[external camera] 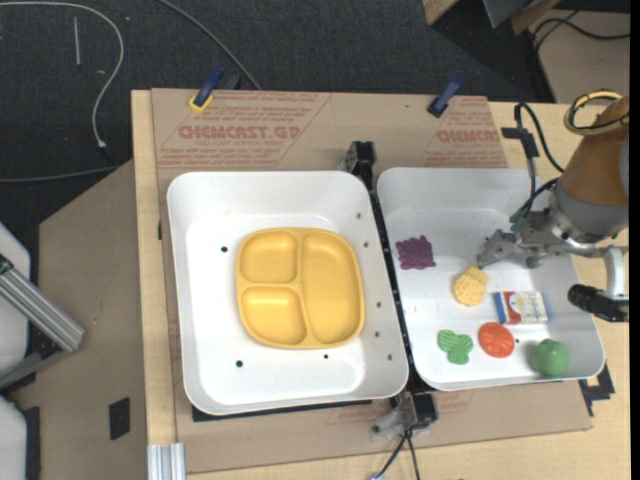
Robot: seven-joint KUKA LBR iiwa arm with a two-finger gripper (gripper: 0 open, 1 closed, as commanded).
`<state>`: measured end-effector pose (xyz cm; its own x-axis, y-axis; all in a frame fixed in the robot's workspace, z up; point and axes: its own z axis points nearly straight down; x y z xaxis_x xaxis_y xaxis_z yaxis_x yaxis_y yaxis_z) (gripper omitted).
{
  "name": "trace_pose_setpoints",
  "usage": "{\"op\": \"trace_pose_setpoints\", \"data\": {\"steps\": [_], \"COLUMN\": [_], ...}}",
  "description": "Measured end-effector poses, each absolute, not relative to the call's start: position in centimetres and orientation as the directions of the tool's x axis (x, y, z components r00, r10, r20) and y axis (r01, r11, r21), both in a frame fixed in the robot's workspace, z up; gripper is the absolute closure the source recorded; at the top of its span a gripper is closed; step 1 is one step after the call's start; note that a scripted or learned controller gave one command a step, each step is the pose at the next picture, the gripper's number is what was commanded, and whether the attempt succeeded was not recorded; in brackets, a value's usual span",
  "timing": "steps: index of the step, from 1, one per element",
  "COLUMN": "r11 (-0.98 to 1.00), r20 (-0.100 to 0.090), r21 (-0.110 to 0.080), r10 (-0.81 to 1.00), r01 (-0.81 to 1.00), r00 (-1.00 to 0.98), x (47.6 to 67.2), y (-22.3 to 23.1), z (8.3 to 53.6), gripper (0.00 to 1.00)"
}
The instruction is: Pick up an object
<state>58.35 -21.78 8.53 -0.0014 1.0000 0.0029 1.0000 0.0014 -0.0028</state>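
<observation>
A pale yellow toy corn cob [469,287] is seen lying in the right bin [440,193], just below and left of the jaws [497,251]. The jaws are reached in from the right on the grey arm [590,183], low over the bin floor; whether they are wide or narrow cannot be told, and nothing can be seen between them. Near the corn cob, a purple toy [415,254] is placed to its upper left, a small red, white and blue box [521,308] to its right, a green toy [455,345] below it, a red-orange ball [496,340] beside that, and a green ball [549,357] at the bin's lower right corner. In the left bin [200,218] a yellow divided plate [300,288] with three compartments is set near the middle. Both bins are carried on a worktop [160,268] covered with brown board, on which red lettering reading "CHEMCAST" is printed; the print on the small box is too small to be read.
</observation>
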Motion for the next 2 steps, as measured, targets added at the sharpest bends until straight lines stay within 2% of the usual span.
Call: {"op": "trace_pose_setpoints", "data": {"steps": [1,2], "r11": [0.002,0.001], "r20": [0.002,-0.003], "r21": [0.000,0.007], "r10": [1.000,1.000], "r01": [1.000,1.000], "r00": [-0.002,-0.001], "x": [58.4,58.2], "y": [-21.8,-22.1], "z": [9.7,16.1], "gripper": [1.00,1.00]}}
